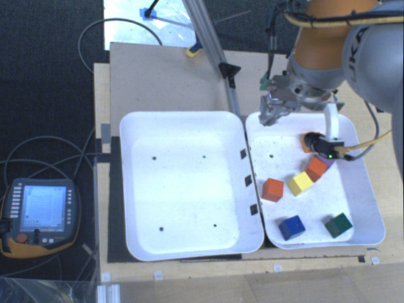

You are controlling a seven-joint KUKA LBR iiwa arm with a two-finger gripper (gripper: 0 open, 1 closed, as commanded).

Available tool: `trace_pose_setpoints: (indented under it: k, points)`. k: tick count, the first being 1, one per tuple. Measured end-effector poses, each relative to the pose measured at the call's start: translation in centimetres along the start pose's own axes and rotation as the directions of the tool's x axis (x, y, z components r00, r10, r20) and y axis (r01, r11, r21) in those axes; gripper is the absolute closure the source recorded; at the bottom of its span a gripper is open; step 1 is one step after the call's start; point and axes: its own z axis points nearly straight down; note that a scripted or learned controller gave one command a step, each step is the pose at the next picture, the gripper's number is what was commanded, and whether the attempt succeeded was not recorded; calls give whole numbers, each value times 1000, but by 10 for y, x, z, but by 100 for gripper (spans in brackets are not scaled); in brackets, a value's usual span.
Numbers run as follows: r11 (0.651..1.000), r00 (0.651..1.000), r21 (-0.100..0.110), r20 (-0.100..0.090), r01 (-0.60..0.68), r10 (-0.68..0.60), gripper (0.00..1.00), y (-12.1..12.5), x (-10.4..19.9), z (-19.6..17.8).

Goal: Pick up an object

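Observation:
The right bin [363, 188] holds several blocks: an orange cube [273, 189], a yellow cube [301, 183], a red-orange cube [317, 168], a blue cube [291, 226] and a green cube [339, 224]. Another orange object [307, 142] lies partly hidden behind a black fitting with a green light. My gripper [271, 113] hangs over the bin's far left corner, well away from the blocks, with nothing seen in it.
The left bin [183, 182] lies beside the right one, joined along a shared rim. A metal pole [211, 43] slants down to the bins' far edge. A teach pendant [38, 214] and cables lie off the bench at left.

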Motion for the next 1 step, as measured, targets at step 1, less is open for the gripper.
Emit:
trace_pose_setpoints:
  k: [1]
  points:
    - [1000,1000,1,0,0,0,100,-20,50,6]
